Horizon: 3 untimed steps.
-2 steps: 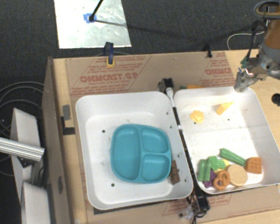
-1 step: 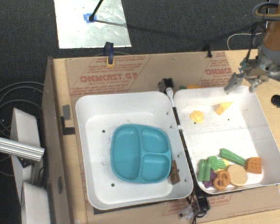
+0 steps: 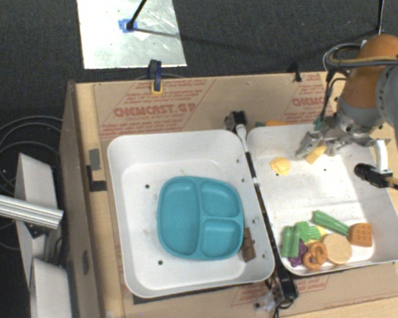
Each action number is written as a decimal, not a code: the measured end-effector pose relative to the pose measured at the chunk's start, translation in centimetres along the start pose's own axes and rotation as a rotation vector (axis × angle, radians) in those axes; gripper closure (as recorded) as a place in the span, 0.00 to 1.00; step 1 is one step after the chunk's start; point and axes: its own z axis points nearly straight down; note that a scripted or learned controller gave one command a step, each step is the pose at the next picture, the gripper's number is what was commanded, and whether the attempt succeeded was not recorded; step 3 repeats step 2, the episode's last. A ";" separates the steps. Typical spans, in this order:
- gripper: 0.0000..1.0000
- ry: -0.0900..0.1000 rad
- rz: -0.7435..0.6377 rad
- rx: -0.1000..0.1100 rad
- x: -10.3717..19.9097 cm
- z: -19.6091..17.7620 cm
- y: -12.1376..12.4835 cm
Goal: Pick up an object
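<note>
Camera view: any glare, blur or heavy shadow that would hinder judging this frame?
Camera view: even, soft lighting; the shiny foil-like sheet beyond the bench glares brightly; the white right bin looks slightly washed out; the two-finger gripper with a pale yellow piece at its tip is small and soft; the teal divided plate is sharp.

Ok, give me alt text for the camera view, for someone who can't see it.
A grey robot arm reaches from the right, its gripper low over a yellowish piece in the right bin. Toy food clusters at that bin's near edge; the left bin holds a teal divided plate.
</note>
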 end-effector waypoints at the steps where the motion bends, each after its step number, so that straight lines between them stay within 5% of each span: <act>1: 1.00 -0.003 -0.002 -0.012 -0.1 -1.9 0.4; 2: 1.00 0.000 -0.007 -0.016 7.3 -9.6 0.5; 3: 1.00 0.000 -0.007 -0.016 7.3 -9.6 0.5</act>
